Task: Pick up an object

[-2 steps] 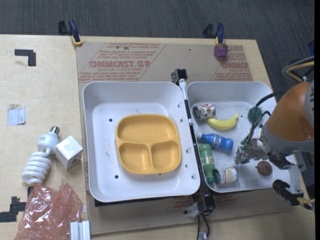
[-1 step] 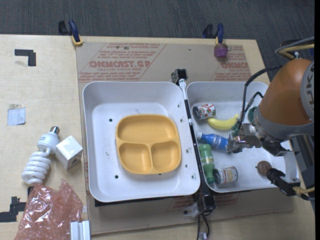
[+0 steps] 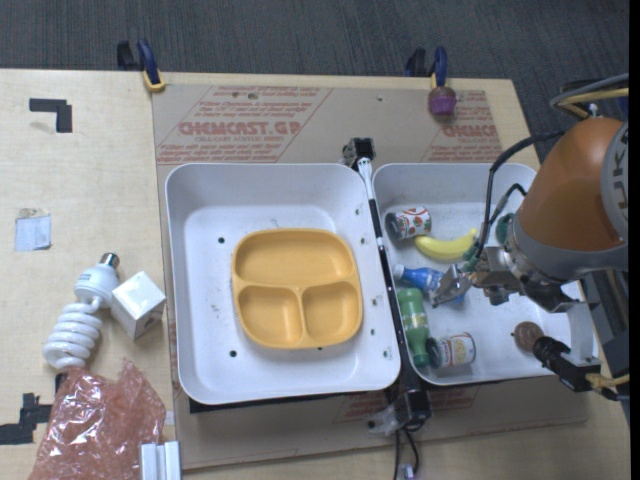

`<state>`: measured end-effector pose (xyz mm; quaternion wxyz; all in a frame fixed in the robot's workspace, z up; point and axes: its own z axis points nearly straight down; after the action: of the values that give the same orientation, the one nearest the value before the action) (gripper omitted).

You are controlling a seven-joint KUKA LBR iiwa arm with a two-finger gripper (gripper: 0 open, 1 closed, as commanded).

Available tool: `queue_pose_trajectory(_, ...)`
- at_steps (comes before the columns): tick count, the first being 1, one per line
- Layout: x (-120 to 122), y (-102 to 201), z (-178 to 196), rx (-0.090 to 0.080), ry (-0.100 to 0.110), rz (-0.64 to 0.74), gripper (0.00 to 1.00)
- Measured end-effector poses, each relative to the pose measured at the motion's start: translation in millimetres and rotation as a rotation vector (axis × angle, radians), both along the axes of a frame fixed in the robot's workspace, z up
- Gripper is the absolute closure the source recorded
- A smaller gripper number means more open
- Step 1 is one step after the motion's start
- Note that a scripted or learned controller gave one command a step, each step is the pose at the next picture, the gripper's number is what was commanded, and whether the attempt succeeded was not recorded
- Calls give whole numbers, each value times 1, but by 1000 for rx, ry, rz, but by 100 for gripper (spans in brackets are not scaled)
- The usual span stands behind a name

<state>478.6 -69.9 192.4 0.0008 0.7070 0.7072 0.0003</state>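
- One gripper [image 3: 458, 286], low in the right bin [image 3: 452, 180], at the end of the grey arm [image 3: 570, 203] with its orange band; whether it is open or closed cannot be told, and nothing is seen between its tips.
- One blue-capped bottle [image 3: 415, 277] touching the gripper on its left; one green bottle [image 3: 411, 310] just below that, left of the gripper.
- One banana [image 3: 446, 246] just above the gripper; one small red-and-white can [image 3: 409, 223] above and left of it.
- One labelled can [image 3: 452, 351] below the gripper, lying near the bin's front wall; one brown round object [image 3: 527, 335] below and right.
- One left bin [image 3: 190, 298] well to the gripper's left, holding one yellow three-compartment tray [image 3: 297, 288].
- Far left, on the bench: one spiral light bulb [image 3: 80, 320], one small white box [image 3: 138, 304], one crumpled pink plastic bag [image 3: 95, 423].
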Motion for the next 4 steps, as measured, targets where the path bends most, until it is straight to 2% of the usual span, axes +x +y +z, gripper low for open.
queue_pose_trajectory(1,41,-27,-89,-9,-4,-7,0)
queue_pose_trajectory(2,7,-32,-97,-10,-12,-8,0)
queue_pose_trajectory(3,7,-30,-89,-4,-7,-6,100)
queue_pose_trajectory(4,7,-31,-89,-5,-8,-6,0)
